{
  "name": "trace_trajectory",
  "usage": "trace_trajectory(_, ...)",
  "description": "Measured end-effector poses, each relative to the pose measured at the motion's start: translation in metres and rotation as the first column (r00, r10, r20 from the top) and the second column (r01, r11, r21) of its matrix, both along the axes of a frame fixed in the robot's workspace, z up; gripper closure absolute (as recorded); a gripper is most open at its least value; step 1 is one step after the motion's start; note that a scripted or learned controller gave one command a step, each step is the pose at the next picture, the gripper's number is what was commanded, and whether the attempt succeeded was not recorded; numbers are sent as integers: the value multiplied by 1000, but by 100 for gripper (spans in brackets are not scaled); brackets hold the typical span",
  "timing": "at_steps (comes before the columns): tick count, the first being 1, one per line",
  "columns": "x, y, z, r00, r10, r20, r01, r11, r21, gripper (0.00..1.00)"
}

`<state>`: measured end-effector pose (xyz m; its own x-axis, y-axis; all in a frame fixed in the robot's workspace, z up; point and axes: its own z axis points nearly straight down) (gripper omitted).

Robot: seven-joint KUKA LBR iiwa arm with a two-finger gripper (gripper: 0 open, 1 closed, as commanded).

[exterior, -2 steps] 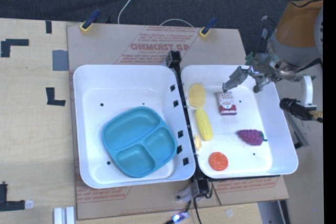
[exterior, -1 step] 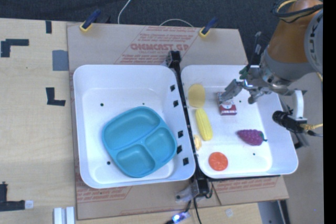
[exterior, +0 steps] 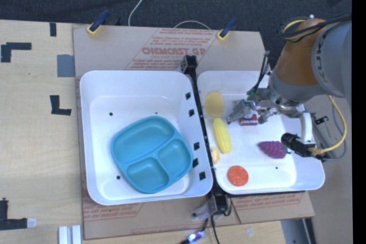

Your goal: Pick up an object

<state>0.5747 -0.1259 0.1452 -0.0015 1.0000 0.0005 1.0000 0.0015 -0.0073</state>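
The right bin (exterior: 309, 180) holds several toy foods: a pale yellow lemon-like piece (exterior: 214, 103), a yellow corn cob (exterior: 222, 135), an orange round piece (exterior: 238, 175) and a purple grape bunch (exterior: 272, 149). My gripper (exterior: 241, 113) hangs low over the middle of this bin, just right of the lemon and the corn. A small dark red object (exterior: 248, 120) lies at its fingertips. I cannot tell whether the object is between the fingers.
The left bin (exterior: 91, 88) holds a blue divided plate (exterior: 151, 154). A black divider clip (exterior: 189, 63) sits between the bins at the back. A black connector with a yellow cable (exterior: 297, 144) hangs over the right bin's right side.
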Motion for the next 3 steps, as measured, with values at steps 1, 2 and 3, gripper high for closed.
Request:
trace_trajectory(1,9,3,-55,1000,-1,14,1,1000,2,0)
trace_trajectory(2,9,3,-44,1000,2,16,-2,1000,-2,100)
trace_trajectory(3,12,10,18,1000,1,12,-1,1000,-1,100)
